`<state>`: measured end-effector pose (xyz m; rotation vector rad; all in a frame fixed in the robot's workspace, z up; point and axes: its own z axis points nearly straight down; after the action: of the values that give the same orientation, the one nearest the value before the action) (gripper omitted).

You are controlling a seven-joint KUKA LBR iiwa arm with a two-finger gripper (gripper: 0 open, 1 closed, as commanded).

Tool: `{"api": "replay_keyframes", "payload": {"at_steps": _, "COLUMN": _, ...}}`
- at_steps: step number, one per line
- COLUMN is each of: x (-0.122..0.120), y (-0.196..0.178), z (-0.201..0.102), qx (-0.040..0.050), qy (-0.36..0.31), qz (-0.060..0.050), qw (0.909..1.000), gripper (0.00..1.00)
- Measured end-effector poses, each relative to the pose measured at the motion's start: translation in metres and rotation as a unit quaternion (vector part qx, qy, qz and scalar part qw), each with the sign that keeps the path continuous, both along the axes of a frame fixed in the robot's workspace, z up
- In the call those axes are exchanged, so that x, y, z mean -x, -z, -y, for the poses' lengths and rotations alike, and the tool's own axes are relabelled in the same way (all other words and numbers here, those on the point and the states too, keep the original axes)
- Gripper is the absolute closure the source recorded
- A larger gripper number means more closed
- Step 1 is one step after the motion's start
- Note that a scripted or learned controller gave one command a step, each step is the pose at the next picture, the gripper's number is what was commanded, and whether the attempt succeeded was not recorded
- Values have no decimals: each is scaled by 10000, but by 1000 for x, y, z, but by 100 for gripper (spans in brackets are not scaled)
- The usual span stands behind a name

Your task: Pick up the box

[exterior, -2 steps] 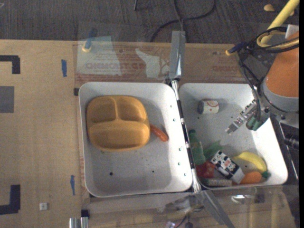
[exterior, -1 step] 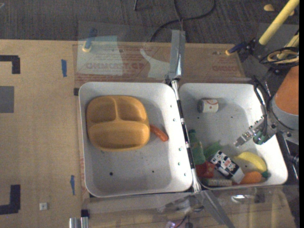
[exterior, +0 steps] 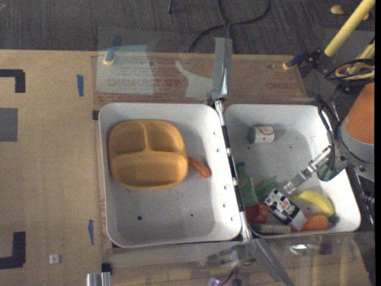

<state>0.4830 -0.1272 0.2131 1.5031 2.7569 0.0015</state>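
The box [exterior: 281, 207], small with a black, white and red print, lies tilted in the front part of the right bin [exterior: 286, 121]. It is wedged between a red item [exterior: 257, 213] on its left and a banana [exterior: 316, 202] on its right. My gripper [exterior: 291, 187] reaches in from the right at a slant. Its tip hangs just above the box's upper right corner, and I cannot see whether it touches the box. Nothing shows held in it.
An orange fruit [exterior: 316, 222] lies in front of the banana, and green items [exterior: 253, 188] sit by the bin's left wall. A small can [exterior: 261, 134] lies at the back. The left bin [exterior: 166, 219] holds a yellow divided plate [exterior: 147, 154] and a carrot [exterior: 200, 167].
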Motion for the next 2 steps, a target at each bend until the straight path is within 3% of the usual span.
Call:
{"api": "replay_keyframes", "payload": {"at_steps": 1, "x": -49, "y": 28, "z": -71, "qx": 1, "qy": 344, "qz": 8, "qw": 9994, "gripper": 0}}
{"api": "replay_keyframes", "payload": {"at_steps": 2, "x": -105, "y": -51, "z": 26, "qx": 9, "qy": -99, "qz": 18, "qw": 9999, "gripper": 0}}
